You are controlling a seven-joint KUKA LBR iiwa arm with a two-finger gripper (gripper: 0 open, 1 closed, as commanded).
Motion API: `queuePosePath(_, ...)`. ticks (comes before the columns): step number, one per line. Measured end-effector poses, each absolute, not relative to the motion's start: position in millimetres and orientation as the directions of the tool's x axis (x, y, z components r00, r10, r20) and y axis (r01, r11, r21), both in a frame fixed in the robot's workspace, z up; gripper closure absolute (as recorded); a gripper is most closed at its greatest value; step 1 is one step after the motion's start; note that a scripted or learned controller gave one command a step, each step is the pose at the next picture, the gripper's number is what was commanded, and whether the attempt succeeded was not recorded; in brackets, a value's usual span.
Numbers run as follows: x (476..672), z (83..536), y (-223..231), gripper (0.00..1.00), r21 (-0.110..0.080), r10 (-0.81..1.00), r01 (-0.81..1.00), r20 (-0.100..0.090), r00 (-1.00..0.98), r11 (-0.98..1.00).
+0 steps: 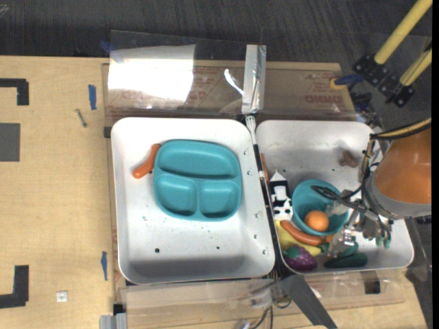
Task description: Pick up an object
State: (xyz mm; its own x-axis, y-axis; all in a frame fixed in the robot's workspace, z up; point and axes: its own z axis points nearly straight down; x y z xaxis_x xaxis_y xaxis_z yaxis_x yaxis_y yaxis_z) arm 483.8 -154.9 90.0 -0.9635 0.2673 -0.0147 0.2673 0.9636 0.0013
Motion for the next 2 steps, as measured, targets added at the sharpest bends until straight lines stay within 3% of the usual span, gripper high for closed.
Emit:
queuePosePath(1, 485.8, 91.6, -100.1, 0.00, -0.004, 0.139, 0.139, -0.024, -0.990, 0.990)
queuePosePath(2, 490.9, 106.1, -100.2, 1.00, -0.004, 0.139, 0.139, -0.041, -0.990, 0.990)
